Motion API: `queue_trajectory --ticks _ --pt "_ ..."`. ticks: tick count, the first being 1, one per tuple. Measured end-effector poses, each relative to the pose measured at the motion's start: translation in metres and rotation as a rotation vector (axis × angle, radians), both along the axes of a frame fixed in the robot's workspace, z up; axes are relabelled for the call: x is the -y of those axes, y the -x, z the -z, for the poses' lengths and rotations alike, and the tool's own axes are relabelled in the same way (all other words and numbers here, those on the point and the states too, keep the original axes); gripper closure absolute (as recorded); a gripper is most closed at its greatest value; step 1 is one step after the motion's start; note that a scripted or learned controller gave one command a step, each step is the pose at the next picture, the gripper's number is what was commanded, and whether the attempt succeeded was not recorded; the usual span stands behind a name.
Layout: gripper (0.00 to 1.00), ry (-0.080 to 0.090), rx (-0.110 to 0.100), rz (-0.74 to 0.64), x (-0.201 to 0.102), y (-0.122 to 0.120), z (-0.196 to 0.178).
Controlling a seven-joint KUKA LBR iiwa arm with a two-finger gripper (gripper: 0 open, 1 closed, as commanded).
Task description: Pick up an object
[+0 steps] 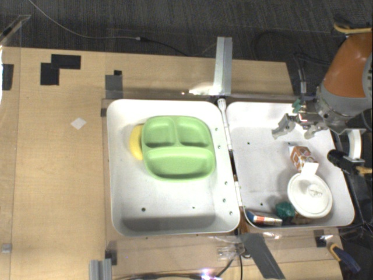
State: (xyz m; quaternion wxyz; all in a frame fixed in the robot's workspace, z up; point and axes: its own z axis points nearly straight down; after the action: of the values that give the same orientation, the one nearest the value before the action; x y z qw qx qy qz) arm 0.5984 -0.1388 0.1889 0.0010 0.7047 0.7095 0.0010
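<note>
1. Two shallow white bins sit side by side on the wooden bench [52, 174]: the left bin [125, 209] and the right bin [256, 168], with a metal divider between them.
2. The left bin holds a green divided tray [176, 146], lying flat in the upper half of the bin. A yellow object [135, 143] pokes out from under the tray's left edge and is mostly hidden.
3. The right bin holds several small things clustered in its lower right part: a white round cup [310, 195], a brown-and-white wrapped item [301, 155] just above the cup, a dark green object [285, 209] at the cup's lower left, and a marker-like tube [263, 219] lying along the bottom wall.
4. The arm [348, 74] enters from the right, its orange band above the grey wrist.
5. The gripper [297, 125] hangs over the upper right part of the right bin, above the wrapped item and apart from it. Nothing shows between its fingers; whether they stand open or closed cannot be told.
</note>
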Motion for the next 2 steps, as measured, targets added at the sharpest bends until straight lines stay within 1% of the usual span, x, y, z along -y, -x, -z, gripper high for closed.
queue_trajectory --ticks 1,2 --pt "0.0 0.001 0.001 -0.189 -0.032 0.021 0.074" --pt "0.0 0.004 0.005 -0.249 0.029 0.034 -0.023"
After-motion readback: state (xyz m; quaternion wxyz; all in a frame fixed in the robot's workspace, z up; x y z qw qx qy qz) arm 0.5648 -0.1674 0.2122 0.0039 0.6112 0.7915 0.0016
